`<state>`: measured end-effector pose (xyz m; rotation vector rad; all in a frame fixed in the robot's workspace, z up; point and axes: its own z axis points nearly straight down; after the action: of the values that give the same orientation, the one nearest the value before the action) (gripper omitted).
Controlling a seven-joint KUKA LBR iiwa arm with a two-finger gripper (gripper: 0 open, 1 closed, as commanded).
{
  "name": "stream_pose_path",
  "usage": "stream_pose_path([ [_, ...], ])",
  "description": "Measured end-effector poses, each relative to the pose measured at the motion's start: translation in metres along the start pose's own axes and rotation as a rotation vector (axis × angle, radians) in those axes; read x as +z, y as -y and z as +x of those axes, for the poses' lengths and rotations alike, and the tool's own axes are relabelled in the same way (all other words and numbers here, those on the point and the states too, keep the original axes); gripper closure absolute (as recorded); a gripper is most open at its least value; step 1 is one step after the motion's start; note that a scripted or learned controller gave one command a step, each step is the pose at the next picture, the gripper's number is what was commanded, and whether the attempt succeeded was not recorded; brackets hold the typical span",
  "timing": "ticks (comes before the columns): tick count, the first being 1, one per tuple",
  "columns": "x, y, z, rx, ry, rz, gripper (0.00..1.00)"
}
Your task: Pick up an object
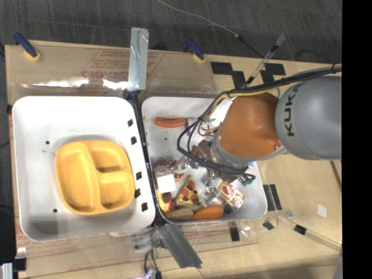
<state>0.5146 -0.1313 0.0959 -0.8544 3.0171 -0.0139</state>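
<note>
Fig. 1. Overhead view, pick in progress. My arm [302, 121] reaches over the right bin [174, 104], its orange band [247, 129] covering that bin's middle. My pincer [208, 178] hangs low over the heap at the bin's near side; whether it is released or clenched I cannot tell, as the wrist and cables hide it, and nothing can be seen held in it.

Candidate objects, all inside the right bin: a pizza slice [187, 195] in the heap, just beside the pincer; a carrot [207, 213] along the bin's near wall, touching a brown roll [179, 215]; a white block [165, 183] against the bin's left wall; a patterned box [233, 197] towards its near right corner; a sausage [170, 121] alone in its far left corner, well apart from the heap.

Handling, as judged: these look like toy food, light, stiff and smooth, hence liable to slip or skid. The slice is nearest but flat and crowded by its neighbours, so it is best pinched across its thin edges. The carrot would take a grip across its thick middle.

Outside the right bin, to its left: the left bin [35, 127] bearing a yellow tray [93, 176]
</note>
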Motion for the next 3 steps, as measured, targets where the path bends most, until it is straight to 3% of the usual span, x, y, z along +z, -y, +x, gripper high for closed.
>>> stream_pose_path([
  [1,0.003,0.038,-0.018,-0.090,0.000,-0.007,0.00],
  [2,0.003,0.070,0.031,-0.147,0.002,-0.013,0.00],
  [3,0.004,0.028,0.033,-0.107,0.000,-0.011,0.00],
])
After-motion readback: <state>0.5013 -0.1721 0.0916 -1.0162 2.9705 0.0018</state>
